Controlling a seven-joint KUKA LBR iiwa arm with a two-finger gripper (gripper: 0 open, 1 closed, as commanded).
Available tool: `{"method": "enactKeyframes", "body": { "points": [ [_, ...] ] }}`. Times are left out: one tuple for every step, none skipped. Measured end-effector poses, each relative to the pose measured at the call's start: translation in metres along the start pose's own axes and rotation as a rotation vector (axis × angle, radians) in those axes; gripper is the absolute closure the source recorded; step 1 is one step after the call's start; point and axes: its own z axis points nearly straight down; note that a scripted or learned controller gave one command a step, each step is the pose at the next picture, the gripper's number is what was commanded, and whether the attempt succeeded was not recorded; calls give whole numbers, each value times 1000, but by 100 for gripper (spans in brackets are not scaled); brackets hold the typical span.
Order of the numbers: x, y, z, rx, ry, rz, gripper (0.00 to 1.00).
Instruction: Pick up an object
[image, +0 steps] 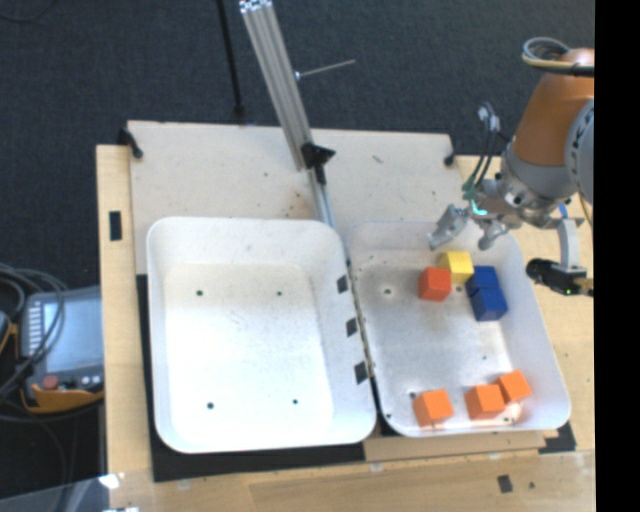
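Observation:
The right bin (400, 340) holds a cluster of blocks near its back: a red-orange block (434, 284), a yellow block (459, 264) and a blue block (486, 292). Along its front edge lie three orange blocks (433, 407), (485, 400), (515, 385). My gripper (468, 232) hangs above the bin's back edge, just behind the yellow block. Its two grey fingers (446, 228) are spread apart with nothing between them. The arm's orange band (552, 115) rises at the upper right.
The left bin (250, 330) sits beside the right one. A slanted aluminium post (285, 90) stands behind the bins. A control pendant (55, 345) and cables lie off the bench's left side.

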Motion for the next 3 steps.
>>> {"method": "enactKeyframes", "body": {
  "points": [
    [-1,1,-3,-4,-5,-2,0],
    [-9,1,56,-1,-5,2,0],
    [-12,7,71,-25,-11,1,0]
  ]
}}
